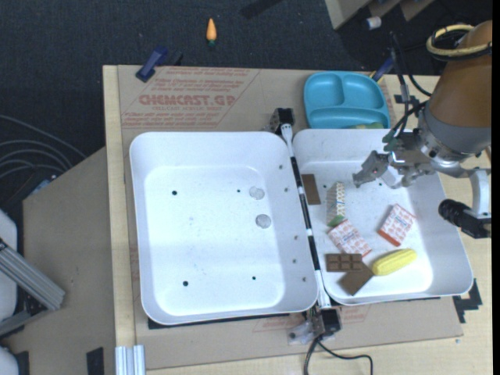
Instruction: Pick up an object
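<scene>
A dark carpeted floor (62, 37) is seen around the worktop (195, 92), on which two white bins are set side by side. The left bin (156, 162) holds two small round discs (259, 207); the right bin (445, 276) is stocked with the candidate objects, gathered toward its near side. The arm (461, 92) is stationed over the right bin's far half, presumably to choose among them. Its hand (383, 170) is held above bare bin floor, fingers seemingly parted on nothing. Below it lie a yellow banana-like toy (394, 262), brown chocolate pieces (348, 268) and small printed packets (396, 224).
</scene>
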Available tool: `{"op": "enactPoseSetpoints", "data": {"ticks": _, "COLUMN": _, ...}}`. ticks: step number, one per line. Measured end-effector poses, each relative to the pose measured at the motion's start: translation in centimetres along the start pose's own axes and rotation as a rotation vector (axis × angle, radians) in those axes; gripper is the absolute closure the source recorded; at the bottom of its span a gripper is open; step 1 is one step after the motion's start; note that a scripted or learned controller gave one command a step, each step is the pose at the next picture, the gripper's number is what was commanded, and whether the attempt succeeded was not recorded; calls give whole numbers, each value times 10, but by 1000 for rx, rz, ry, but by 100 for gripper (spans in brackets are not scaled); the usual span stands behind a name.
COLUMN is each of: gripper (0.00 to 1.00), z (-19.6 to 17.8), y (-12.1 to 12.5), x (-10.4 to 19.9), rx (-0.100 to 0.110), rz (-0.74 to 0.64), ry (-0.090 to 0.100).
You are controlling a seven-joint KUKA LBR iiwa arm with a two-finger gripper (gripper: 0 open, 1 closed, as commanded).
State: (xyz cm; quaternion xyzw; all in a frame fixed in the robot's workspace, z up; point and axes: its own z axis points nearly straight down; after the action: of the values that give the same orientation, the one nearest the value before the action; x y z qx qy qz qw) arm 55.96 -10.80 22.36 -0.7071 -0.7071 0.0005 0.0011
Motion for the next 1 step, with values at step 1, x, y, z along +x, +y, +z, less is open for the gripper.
{"op": "enactPoseSetpoints", "data": {"ticks": 1, "gripper": 0, "z": 97, "y": -19, "x": 17, "rx": 2, "rz": 0, "ry": 1}}
